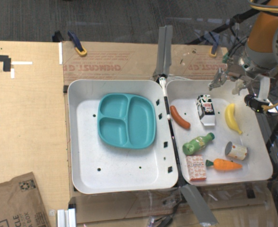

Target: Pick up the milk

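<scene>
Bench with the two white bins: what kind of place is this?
Probably a robotics lab: a KUKA arm reaches over a bin of toy groceries, such as a milk carton, and clamps hold cardboard to the bench.

- A robotics lab is indicated by the robot arm [264,27] seen at the upper right of the frame.
- Two white bins [82,141] are set on cardboard sheeting [110,63], clamped [77,42] at the top.
- Grey office carpet [129,8] is seen behind.

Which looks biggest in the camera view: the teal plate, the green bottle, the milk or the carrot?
From biggest to smallest, as they look in the camera view:
1. teal plate, by far
2. green bottle
3. milk and carrot, too alike to rank
</scene>
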`<state>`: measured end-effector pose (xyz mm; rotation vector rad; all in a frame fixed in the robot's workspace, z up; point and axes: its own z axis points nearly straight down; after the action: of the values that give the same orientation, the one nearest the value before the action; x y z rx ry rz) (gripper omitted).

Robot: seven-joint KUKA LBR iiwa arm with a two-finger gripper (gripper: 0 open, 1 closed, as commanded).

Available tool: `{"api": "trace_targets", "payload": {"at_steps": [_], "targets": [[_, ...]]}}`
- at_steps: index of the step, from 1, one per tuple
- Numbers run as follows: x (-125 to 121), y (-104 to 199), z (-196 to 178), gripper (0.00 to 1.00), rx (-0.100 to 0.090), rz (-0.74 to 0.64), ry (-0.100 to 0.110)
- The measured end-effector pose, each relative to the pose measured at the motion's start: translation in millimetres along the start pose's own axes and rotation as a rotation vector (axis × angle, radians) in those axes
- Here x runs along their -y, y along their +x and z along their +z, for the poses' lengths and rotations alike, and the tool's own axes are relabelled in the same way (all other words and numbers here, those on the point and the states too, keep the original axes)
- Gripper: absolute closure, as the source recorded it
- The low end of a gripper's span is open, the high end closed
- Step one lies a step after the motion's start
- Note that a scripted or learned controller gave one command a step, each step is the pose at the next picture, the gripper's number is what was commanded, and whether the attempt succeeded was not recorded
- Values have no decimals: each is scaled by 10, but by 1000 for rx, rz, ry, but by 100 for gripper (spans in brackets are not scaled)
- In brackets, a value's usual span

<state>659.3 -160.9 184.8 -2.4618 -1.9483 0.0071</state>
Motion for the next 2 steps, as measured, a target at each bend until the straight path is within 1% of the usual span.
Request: {"api": "trace_targets", "payload": {"at_steps": [1,2], "targets": [[24,110,961,0,-1,-24,-1],[23,109,905,100,1,-27,4]]}}
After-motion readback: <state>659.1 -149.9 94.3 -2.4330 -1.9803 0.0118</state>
